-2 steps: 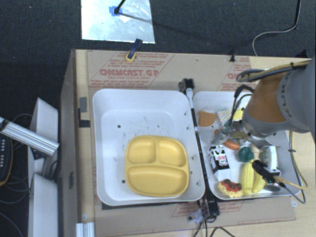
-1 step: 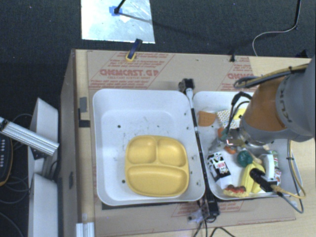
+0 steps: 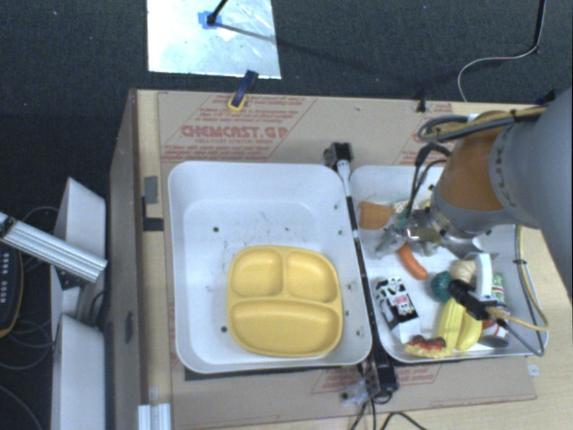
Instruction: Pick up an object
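Objects for picking lie crowded in the right bin [image 3: 369, 184]: an orange carrot-like piece [image 3: 412, 261] near the middle, a teal ball [image 3: 441, 284] just right of it, a black-and-white patterned block [image 3: 395, 301] toward the front, a yellow banana-like bunch [image 3: 457, 324] at front right, a small red and yellow item [image 3: 426, 345] against the front wall, and an orange wedge [image 3: 375, 214] near the back left. A white bottle with a green label [image 3: 489, 282] lies at the right side, close to the ball. Hand [image 3: 400, 237] is low inside this bin, just above and left of the carrot-like piece; whether its tips are spread or pressed together cannot be told, and nothing is visibly pinched. Grey arm [image 3: 528, 164] with orange band [image 3: 469, 173] enters from the right, cables looping over the wrist. Left bin [image 3: 206, 186] holds a yellow divided plate [image 3: 285, 300], sitting toward the front. Both bins rest side by side on the bench [image 3: 269, 125], which is covered by printed cardboard.
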